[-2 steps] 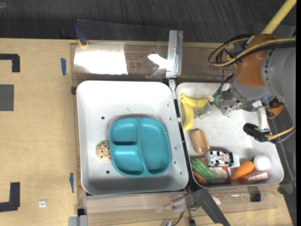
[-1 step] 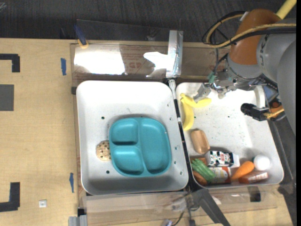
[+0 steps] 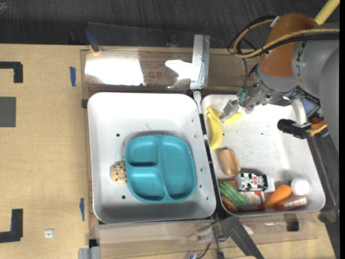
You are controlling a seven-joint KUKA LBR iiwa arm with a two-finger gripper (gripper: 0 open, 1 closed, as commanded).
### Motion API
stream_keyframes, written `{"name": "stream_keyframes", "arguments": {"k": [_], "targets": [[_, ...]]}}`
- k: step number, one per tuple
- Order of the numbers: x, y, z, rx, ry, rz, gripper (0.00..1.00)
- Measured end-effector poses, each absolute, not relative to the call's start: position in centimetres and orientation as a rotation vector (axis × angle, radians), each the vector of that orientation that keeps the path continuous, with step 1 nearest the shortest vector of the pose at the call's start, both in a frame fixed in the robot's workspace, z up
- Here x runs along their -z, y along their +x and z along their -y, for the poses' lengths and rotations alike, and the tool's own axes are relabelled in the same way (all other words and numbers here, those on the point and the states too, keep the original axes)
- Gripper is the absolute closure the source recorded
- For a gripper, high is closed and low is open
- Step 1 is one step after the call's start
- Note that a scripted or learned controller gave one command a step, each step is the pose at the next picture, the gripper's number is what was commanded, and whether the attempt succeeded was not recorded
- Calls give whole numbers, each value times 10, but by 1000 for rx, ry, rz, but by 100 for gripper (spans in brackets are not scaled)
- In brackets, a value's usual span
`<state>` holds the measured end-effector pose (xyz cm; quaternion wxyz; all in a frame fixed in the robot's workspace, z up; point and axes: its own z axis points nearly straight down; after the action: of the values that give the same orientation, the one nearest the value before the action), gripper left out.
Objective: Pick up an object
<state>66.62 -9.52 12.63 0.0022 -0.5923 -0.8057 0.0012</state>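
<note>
Seemingly just beside the fingers (image 3: 233, 108), banana (image 3: 215, 131), right bin (image 3: 280, 139).

Left bin (image 3: 102, 112) has a divided tray (image 3: 160, 167) in it, cookie (image 3: 118, 172) tucked against the tray's left edge. Right bin (image 3: 280, 144): banana (image 3: 214, 129) along the left wall, bread roll (image 3: 228, 161) just in front of it, carton (image 3: 252, 182) and carrot (image 3: 278, 193) at the front.
</note>
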Motion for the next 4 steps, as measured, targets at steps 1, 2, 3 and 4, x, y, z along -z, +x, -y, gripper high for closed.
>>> {"name": "stream_keyframes", "arguments": {"k": [1,2,3,4], "targets": [[-121,664,97,-3,-1762,2595,0],[-142,648,98,-2,-1735,2615,0],[-115,666,103,0,-1565,2722,0],[-189,601,70,6,-1553,2738,0]]}}
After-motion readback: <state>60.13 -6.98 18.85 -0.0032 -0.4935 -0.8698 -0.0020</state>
